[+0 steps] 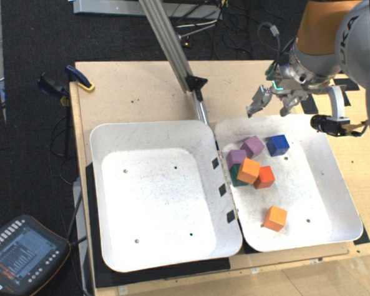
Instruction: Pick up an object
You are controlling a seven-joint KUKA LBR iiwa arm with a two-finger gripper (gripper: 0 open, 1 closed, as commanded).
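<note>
My gripper hangs above the far rim of the right bin, its two fingers spread apart with nothing between them. One finger points down and toward the left; the other sits just to its right. Behind it my grey wrist rises into the orange band at the top right corner.

Below and slightly in front of the gripper, inside the right bin, the blocks lie in a loose cluster near the bin's left wall. The blue cube is the closest to me, a little apart from the rest on the right. Just left of it is a purple cube, and another purple cube sits beside that, nearer the wall. A green block is tucked under or against an orange cube, and a red-orange cube touches that one on its right. A second orange cube rests alone, well apart toward the near side of the bin.

The left bin lies alongside, its edge touching the right bin's. Both stand on the pale wooden tabletop. A metal pole slants across the far side, a blue-and-yellow clamp is at the far left corner, and a teach pendant lies off the tabletop at the lower left.
</note>
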